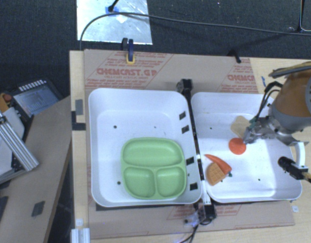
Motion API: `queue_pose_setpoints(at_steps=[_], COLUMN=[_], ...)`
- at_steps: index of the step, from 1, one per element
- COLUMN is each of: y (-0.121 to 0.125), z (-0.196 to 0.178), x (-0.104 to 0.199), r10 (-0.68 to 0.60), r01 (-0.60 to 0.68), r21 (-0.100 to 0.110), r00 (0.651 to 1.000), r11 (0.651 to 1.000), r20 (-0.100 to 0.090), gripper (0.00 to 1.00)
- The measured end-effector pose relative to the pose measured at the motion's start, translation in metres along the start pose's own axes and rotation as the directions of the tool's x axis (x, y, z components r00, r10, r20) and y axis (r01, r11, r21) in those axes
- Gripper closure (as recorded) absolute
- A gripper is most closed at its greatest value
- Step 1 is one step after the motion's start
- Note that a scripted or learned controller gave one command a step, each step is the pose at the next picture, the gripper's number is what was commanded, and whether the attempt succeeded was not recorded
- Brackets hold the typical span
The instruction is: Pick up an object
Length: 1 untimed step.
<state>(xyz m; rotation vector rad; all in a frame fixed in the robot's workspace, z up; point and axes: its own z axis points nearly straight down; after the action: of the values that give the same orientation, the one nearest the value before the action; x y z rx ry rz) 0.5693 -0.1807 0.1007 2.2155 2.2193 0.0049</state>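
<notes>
Gripper (249,135) beside the red round piece (237,146).
You find it at the gripper's seven o'clock, nearly touching; finger spread cannot be told.

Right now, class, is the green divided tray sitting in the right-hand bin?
No, the green divided tray lies in the left bin.

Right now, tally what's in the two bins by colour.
Green: 1, the divided plate in the left bin.
Red-orange: 2, the round piece by the gripper, and the carrot-like piece, both in the right bin.
Tan: 2, the waffle-like piece and the flat piece.
Total: 5.
</notes>
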Motion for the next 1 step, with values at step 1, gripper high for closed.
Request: queue_pose_setpoints(at_steps=[1], y=[0.0034], z=[-0.0632], x=[0.0031], r10=[-0.002], r01=[0.002], r21=[-0.001], r00=[1.0], r11=[1.0], r20=[0.001], gripper=[1.0])
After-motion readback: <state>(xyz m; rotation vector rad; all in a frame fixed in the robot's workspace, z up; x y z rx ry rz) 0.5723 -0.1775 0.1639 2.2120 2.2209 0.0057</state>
